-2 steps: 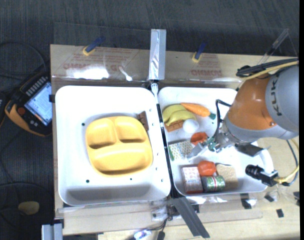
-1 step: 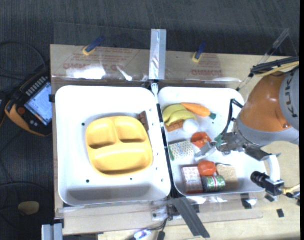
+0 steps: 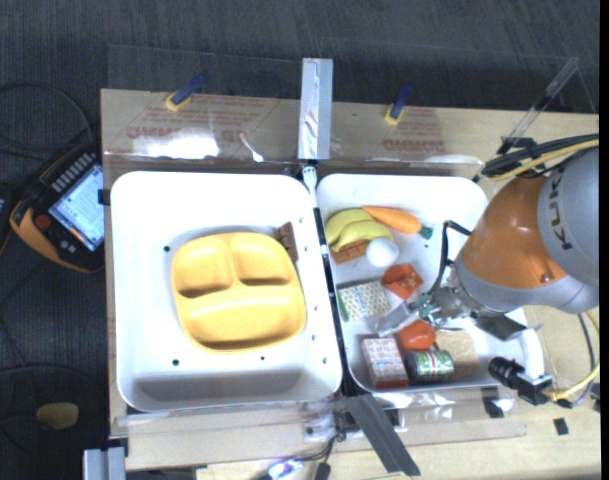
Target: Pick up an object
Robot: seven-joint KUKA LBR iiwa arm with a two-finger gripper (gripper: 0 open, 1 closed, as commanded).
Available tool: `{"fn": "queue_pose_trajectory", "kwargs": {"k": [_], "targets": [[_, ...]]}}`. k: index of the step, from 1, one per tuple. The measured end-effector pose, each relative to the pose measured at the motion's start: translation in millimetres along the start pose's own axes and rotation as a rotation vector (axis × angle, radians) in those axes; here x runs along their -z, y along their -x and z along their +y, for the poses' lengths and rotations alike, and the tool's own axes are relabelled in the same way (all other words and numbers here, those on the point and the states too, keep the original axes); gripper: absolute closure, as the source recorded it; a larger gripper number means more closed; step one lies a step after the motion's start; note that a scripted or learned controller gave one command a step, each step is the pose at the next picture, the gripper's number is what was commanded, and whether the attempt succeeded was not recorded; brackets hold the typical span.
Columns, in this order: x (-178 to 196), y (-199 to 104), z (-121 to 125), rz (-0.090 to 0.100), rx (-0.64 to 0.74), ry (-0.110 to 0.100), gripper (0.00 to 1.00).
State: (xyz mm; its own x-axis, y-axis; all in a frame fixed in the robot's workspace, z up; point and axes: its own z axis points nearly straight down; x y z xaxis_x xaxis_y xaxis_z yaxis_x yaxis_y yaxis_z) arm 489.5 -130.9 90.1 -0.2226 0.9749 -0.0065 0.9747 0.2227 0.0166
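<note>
I read the scene from the near edge of the bench outward. In the near part of the right bin (image 3: 336, 268), a green-labelled can (image 3: 431, 366) lies on its side with its long axis running left to right; it looks like rigid metal with a printed paper wrap. Just beside it on the left sits a small pink carton (image 3: 383, 360), flat-faced cardboard. Touching the can's upper edge is a red rounded object (image 3: 417, 335), smooth and glossy, probably plastic toy food.

The gripper (image 3: 431, 308) hangs directly above this cluster, at the end of the orange-banded arm that enters from the right. I judge the red rounded object to be the likely target: it lies just toward the near side and slightly left of the fingertips. I cannot tell whether the fingers are spread or closed, because the wrist body hides them, and I see nothing between them.

Farther in, a patterned flat packet (image 3: 363, 299) lies left of the gripper, and a second red item (image 3: 402, 280) sits beyond it. Next come a white egg shape (image 3: 381, 252), a brown block (image 3: 349, 252), a curved yellow banana (image 3: 352, 230) and a tapered orange carrot (image 3: 391, 219), all smooth moulded forms.

The left bin (image 3: 124, 268) holds a yellow compartment tray (image 3: 238, 289), rigid plastic with three recesses, well apart from the gripper
</note>
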Motion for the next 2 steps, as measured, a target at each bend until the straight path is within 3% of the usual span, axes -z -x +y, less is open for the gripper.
{"fn": "queue_pose_trajectory", "kwargs": {"k": [1, 2], "targets": [[1.9, 15.4, 67.7, 0.01, 0.181, -0.017, 0.0], [68.8, 41.7, 36.9, 0.009, 0.4, -0.015, 0.0]]}}
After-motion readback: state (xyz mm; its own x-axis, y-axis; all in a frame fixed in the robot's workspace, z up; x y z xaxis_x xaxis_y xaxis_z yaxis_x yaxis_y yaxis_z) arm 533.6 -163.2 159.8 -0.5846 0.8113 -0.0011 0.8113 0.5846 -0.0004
